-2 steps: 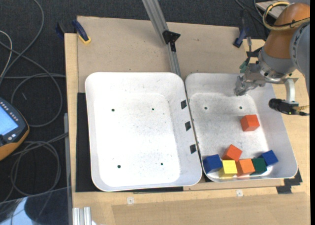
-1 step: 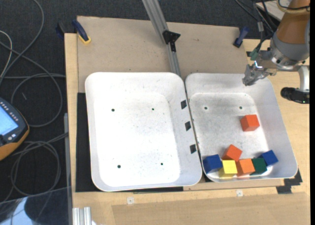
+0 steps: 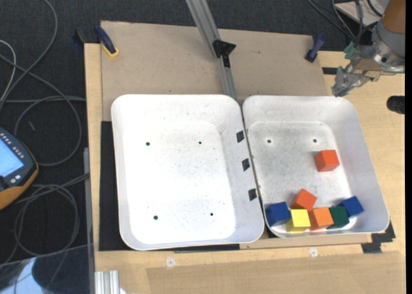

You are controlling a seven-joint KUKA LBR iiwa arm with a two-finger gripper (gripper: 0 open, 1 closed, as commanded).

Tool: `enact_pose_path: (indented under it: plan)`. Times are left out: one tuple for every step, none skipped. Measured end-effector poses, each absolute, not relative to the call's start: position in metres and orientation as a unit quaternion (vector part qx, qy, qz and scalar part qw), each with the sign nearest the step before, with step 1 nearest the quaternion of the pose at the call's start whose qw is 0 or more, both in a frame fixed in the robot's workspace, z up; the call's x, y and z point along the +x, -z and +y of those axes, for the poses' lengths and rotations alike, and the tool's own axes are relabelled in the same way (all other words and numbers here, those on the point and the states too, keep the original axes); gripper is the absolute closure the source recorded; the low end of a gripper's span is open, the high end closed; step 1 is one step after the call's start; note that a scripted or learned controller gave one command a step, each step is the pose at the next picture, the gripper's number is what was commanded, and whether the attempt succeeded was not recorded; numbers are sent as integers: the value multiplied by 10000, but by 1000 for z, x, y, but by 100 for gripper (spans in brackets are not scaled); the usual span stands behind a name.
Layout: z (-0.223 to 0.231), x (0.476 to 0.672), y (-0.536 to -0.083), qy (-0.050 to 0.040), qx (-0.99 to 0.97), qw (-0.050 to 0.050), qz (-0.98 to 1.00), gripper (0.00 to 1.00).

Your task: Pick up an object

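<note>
The right bin (image 3: 364, 133) holds several small blocks. One orange block (image 3: 327, 159) lies alone near its middle right. Along the front wall a cluster sits: a blue block (image 3: 277, 212), a yellow block (image 3: 300, 218), two orange blocks (image 3: 305, 199) (image 3: 320, 217), a green block (image 3: 338, 215) and another blue block (image 3: 352, 206). My gripper (image 3: 344, 85) hangs above the bench just beyond the right bin's far right corner, well away from every block, with nothing seen in it.
The left bin (image 3: 122, 116) lies beside the right one. A slanted metal pole (image 3: 205, 22) stands behind the bins. Blue clamps (image 3: 106, 40) (image 3: 315, 47) grip the bench's back edge. Cables and a handheld device (image 3: 13, 164) lie on the floor at left.
</note>
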State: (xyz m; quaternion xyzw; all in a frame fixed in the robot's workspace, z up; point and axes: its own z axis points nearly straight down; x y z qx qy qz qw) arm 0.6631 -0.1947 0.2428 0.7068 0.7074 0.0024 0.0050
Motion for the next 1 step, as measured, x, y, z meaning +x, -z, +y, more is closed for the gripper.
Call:
enact_pose_path:
  plan:
    - [-195, 665, -299, -22, 7066, 43, 7076, 100]
